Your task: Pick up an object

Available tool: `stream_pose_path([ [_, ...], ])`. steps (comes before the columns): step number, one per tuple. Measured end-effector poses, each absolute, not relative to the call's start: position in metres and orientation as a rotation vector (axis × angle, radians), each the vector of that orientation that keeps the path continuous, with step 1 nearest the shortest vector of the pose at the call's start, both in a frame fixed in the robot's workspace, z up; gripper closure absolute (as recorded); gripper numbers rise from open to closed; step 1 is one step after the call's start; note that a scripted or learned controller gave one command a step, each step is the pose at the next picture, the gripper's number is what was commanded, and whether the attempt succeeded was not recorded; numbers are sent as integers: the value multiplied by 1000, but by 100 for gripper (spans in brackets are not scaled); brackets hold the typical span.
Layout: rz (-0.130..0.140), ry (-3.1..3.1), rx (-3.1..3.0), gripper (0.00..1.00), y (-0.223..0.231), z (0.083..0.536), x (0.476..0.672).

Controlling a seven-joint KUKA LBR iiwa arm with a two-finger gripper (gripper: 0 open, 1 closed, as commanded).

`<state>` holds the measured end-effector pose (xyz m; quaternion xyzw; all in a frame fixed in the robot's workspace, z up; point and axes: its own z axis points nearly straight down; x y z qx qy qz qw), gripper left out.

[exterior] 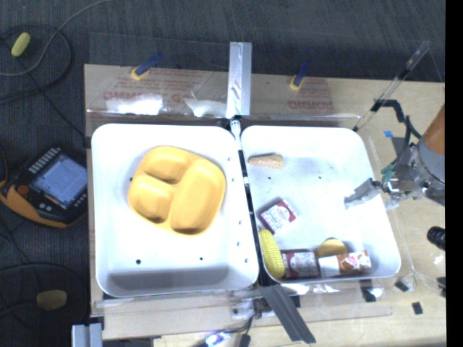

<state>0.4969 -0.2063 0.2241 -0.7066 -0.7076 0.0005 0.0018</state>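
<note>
Hand (362, 192) over right bin (318, 137); corn (270, 252) inside

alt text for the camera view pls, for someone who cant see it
Two white bins sit side by side on a bench: the left bin holds a big yellow bun-shaped object, the right bin a corn cob, small packets and a bread roll. A gripper reaches in at the right bin's right edge.

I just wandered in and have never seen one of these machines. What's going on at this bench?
A robot arm reaches in from the right, its gripper over the right bin near that bin's right wall, with nothing between its fingers. That bin holds a bread roll, a small red packet, a corn cob and a bottle. The left bin holds a big yellow moulded piece. Nothing is picked up yet.
</note>
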Motion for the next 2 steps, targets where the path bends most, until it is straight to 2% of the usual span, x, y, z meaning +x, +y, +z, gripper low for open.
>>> stream_pose_path([
  [1,2,-2351,-2075,0,-177,110,483],
  [2,-4,-2285,-2175,0,-131,90,487],
])
